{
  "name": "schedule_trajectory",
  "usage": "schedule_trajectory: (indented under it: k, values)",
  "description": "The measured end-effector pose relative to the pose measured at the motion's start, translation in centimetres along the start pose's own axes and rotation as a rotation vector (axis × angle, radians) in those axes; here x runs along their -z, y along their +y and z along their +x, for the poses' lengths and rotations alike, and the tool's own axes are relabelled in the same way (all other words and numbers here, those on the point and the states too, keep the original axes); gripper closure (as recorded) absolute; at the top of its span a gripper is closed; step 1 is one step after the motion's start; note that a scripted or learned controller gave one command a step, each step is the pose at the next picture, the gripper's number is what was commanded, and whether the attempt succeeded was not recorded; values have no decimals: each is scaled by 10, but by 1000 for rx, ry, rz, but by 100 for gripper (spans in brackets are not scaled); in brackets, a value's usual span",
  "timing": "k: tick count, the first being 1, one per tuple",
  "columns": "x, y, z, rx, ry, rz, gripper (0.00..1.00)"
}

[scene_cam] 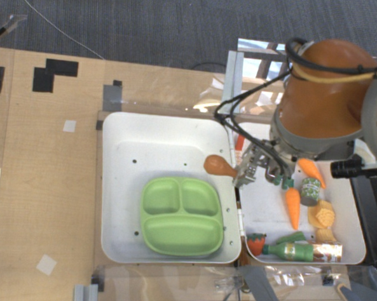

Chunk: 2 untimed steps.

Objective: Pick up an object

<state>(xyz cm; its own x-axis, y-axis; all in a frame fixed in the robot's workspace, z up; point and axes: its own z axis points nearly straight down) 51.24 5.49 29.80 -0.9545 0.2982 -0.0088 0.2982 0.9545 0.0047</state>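
The bench [39,188] looks like light wood with a smooth, matt face. The two bins [170,136] seem to be white plastic, smooth and with a soft shine. The green plate [181,216] is plastic too, smooth and a little glossy. The arm's orange band [326,85] is glossy and reflects light. The gripper [251,171] looks like bare metal, shiny in places. The carrot [292,207] and the bottle [297,251] look like smooth plastic toys. The floor [120,15] behind the bench looks like rough grey carpet.
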Motion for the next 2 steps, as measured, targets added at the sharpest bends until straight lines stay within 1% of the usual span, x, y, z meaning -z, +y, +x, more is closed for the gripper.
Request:
schedule_trajectory:
  k: [1, 2]
  values:
    - [7, -12, -107, -72, 1, 3, 100]
    - [10, -17, -59, -230, 2, 2, 100]
